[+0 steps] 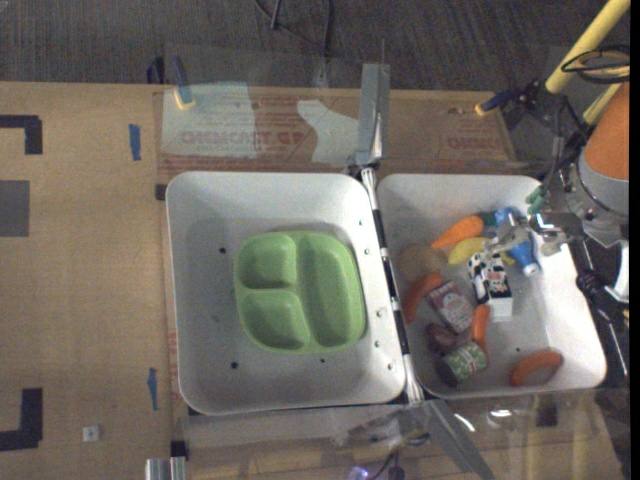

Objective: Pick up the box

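Bench, 2 bins | gripper [520, 236] over right bin, finger state can't tell | box [492, 280] just near-left: center, descend straight.

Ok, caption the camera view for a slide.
Gripper over the right bin of toy food, near the box; green tray in left bin.

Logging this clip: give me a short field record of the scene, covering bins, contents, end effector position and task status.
left bin: holds a green divided plate
right bin: holds toy food, including carrots, a green can and a black-and-white box
end effector: over the right bin's upper part, just above and right of the box
arm: enters from the right, orange band visible
task status: box lies in the bin, not seen between the fingers
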Controlling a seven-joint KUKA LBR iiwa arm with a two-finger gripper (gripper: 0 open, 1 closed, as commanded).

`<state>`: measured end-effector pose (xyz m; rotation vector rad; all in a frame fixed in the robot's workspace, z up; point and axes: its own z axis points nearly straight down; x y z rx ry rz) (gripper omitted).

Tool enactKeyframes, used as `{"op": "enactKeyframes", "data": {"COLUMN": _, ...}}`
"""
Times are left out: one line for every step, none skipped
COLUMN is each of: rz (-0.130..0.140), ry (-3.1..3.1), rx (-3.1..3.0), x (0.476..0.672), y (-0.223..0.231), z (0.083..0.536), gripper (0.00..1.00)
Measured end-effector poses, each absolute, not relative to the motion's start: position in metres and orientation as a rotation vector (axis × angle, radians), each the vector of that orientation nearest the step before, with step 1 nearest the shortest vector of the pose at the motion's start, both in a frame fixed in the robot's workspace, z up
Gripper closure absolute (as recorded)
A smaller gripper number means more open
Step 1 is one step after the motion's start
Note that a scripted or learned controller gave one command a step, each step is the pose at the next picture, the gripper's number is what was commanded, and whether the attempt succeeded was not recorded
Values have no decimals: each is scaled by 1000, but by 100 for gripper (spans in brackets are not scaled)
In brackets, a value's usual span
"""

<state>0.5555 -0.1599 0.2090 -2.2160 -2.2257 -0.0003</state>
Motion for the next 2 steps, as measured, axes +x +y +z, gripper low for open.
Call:
{"op": "enactKeyframes", "data": {"rz": -26, "ry": -1968, "rx": -2479, "x": 552, "y": -106, "z": 117, "gripper": 0}}
{"op": "enactKeyframes", "data": {"rz": -19, "ry": -1876, "rx": -2534, "x": 536, "y": -110, "z": 123, "gripper": 0}}
